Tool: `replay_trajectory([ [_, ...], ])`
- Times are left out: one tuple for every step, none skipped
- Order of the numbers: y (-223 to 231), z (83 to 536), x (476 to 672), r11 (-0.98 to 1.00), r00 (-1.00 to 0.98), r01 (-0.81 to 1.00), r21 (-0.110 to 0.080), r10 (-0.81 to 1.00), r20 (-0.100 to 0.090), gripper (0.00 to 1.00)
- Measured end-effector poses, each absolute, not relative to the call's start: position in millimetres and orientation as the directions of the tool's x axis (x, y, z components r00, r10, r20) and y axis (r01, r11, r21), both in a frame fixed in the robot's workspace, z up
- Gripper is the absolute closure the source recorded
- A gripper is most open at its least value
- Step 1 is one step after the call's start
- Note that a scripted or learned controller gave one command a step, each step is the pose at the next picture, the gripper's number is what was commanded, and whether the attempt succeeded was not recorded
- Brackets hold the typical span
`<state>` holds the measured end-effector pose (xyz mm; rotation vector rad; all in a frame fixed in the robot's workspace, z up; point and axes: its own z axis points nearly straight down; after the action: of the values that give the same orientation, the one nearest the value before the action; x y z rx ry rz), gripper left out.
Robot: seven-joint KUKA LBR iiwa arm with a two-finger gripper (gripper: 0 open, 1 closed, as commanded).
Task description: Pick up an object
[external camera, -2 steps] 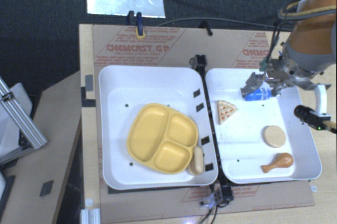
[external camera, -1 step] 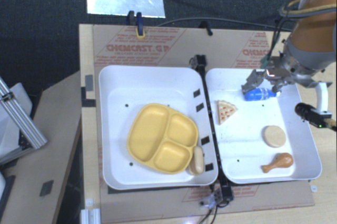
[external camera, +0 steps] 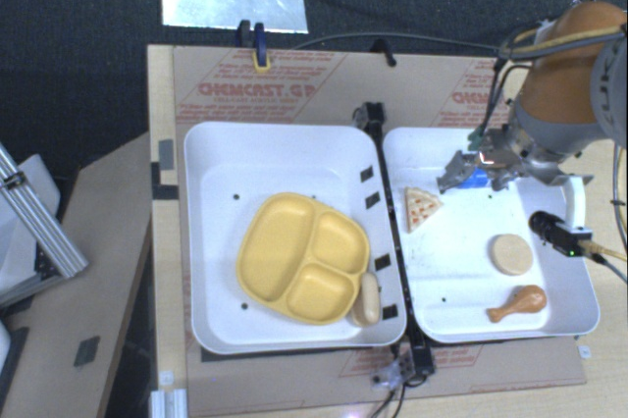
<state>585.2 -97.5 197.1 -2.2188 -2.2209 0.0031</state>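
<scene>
A pale tabletop [external camera: 118, 210] lined with printed cardboard [external camera: 294, 82] carries two shallow white bins side by side. The left bin [external camera: 216, 171] holds a yellow tray [external camera: 304, 257] with three compartments, lying slightly askew, and a small beige bread roll [external camera: 368, 298] rests against the tray's lower right edge, near the bin's front corner. Black clips mark the seam between the bins. In the right bin [external camera: 432, 318], a pizza slice [external camera: 421, 206] lies close to the left wall, its point toward the front. Farther right sits a round tan cookie [external camera: 511, 254], and nearer the front a chicken drumstick [external camera: 517, 302] lies with its bone end pointing left; the three are well apart from one another. The grey arm [external camera: 579, 82], with its orange band, reaches in from the right, and its gripper [external camera: 473, 169] hangs over the back of the right bin, just behind and to the right of the pizza slice. A small blue patch shows at the gripper. Whether the jaws are open or closed, and whether anything sits between them, cannot be told from here.
</scene>
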Motion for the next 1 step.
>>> replay_trajectory([
  [-95.9,155.3,584.4,0.001,-0.001,1.0,-0.002,1.0,0.001,0.0],
])
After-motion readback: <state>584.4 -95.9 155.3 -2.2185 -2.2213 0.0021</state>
